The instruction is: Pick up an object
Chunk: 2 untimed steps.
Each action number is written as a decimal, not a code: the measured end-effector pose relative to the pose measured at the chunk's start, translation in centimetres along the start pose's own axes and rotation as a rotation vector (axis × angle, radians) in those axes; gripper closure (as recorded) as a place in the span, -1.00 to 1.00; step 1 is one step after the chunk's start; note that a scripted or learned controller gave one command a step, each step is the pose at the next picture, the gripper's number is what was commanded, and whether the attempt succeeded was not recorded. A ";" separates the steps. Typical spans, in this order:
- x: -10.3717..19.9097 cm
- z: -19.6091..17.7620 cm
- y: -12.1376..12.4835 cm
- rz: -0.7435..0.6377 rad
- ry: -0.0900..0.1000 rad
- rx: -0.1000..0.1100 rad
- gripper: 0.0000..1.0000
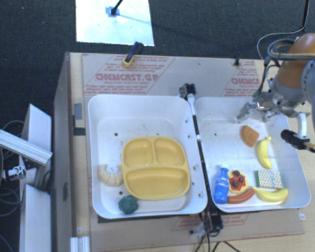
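Grey and orange, the arm (299, 67) is reaching in from the right, its gripper (260, 111) hanging with fingers spread and nothing between them over the far end of the right bin (220, 121). Just nearer than it, an orange bread-like piece (249, 135) is lying beside a banana (264, 152), while a blue bottle (221, 184), second banana (271, 194) and sausage (241, 196) are sitting along the near edge. Over in the left bin (102, 121), a yellow divided plate (155, 167) is resting between a croissant (110, 174) and a green lump (128, 204).

Probably a lab: bench (147, 70), bins (94, 140), loose cables (10, 193).
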State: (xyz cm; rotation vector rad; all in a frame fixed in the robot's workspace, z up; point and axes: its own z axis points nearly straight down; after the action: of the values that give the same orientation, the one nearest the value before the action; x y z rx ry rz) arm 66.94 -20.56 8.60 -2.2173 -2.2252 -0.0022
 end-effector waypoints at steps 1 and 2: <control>3.7 0.1 -3.9 0.000 -0.001 -0.001 -1.00; 3.7 -1.0 -3.7 -0.002 -0.003 -0.005 1.00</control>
State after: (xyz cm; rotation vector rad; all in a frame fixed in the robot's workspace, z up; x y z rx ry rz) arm 63.19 -16.90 9.61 -2.2192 -2.2308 -0.0049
